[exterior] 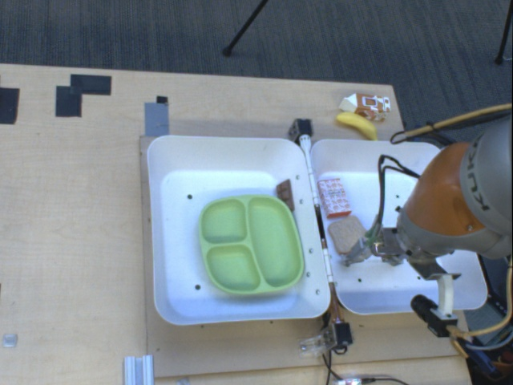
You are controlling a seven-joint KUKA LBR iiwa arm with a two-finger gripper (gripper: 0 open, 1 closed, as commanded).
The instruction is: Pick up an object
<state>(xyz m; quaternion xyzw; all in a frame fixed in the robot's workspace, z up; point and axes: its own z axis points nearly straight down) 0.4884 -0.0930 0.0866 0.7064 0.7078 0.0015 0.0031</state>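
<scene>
Bins are sitting side by side; the right bin (353, 295) is holding a grey sponge (346, 233), long side pointing up-left toward a red card (333, 196). The claw (358, 251) is hovering just right of the sponge; I cannot tell its state.

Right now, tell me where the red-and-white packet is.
The red-and-white packet lies in the right bin, near its left wall, just above the tan sponge-like block in the camera view.
</scene>
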